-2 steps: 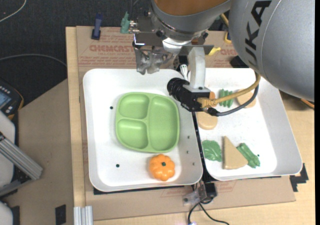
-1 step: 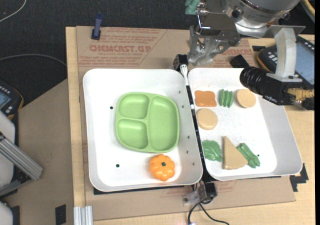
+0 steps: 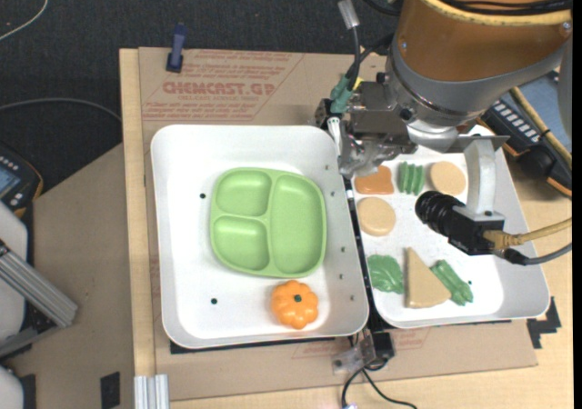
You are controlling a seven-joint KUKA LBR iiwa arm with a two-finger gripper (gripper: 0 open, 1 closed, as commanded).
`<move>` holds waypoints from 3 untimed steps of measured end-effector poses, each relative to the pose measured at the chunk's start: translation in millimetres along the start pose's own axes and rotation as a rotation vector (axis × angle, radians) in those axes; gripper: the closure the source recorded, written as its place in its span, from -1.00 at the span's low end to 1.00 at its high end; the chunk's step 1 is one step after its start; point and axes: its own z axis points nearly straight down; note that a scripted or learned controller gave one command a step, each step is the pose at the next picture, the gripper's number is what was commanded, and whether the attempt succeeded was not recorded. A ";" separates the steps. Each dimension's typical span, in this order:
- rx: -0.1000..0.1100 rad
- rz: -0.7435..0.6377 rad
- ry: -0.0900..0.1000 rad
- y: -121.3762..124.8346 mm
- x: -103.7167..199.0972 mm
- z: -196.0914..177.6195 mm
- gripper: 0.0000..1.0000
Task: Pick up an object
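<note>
Pumpkin [image 3: 295, 304] — board [image 3: 223, 80] behind reads "CHEMCAST."

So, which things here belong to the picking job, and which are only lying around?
Belong to the job:
- gripper, over the right bin
- orange slice beneath it
- round tan pieces
- green pieces
- tan wedge

Lying about:
- green divided plate
- orange pumpkin
- blue clip
</note>
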 end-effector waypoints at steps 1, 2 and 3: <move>0.004 -0.003 -0.001 41.6 8.1 147.0 1.00; -0.006 0.002 0.003 0.6 -53.7 133.4 1.00; -0.028 -0.003 0.006 2.6 -85.0 2.8 1.00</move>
